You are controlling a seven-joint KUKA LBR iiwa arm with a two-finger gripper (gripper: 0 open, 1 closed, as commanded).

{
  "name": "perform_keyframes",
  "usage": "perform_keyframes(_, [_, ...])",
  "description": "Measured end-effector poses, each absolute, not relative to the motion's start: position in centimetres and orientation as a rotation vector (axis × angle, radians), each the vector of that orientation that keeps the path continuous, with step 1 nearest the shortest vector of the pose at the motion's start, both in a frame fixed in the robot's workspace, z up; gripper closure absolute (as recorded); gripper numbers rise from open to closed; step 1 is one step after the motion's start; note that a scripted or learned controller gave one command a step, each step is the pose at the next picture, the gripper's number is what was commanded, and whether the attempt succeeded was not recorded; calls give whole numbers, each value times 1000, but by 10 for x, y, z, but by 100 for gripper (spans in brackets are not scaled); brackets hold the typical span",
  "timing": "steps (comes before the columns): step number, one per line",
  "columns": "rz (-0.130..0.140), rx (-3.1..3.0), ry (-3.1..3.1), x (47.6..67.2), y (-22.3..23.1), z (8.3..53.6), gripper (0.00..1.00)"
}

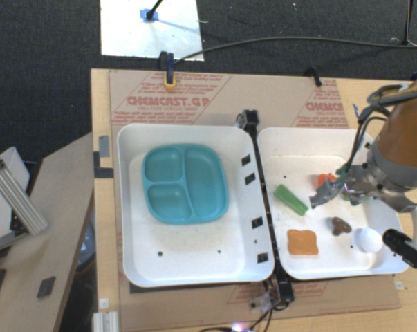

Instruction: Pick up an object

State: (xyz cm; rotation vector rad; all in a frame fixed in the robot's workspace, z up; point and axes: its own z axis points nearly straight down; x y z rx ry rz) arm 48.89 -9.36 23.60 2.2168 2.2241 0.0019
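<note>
In the right bin point(291, 144), arm in from the right w/ gripper point(323, 196) low over the bin floor, just right of the green block point(290, 199). Landmark = green block, lying slantwise near the bin's left wall. Gripper tip sits beside it, w/ a small orange-red piece point(325, 179) just above the tip; can't tell whether that piece is touched or gripped. Gripper state: cannot tell from this angle, nothing visibly held. Other candidates rel. to green block: orange sponge-like square point(302, 242) below it, brown lump point(340, 225) below-right, white ball point(367, 240) further right. Step, as judged: approach/descent phase of the pick, target prob. the green block or the orange-red piece. Next move calls for centring over one object, closing, then a straight lift w/o nudging neighbours. Surface: two shallow white bins on a cardboard sheet on the desk point(101, 206); left bin point(132, 254), well left of the block, holds a teal divided plate point(184, 183). Room: dark carpet beyond, a white sheet point(125, 19) on it, cables trailing.
</note>
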Motion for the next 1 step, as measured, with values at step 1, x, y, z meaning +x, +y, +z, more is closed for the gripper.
perform_keyframes(1, [-1, 2221, 2225, 487, -90, 193, 0])
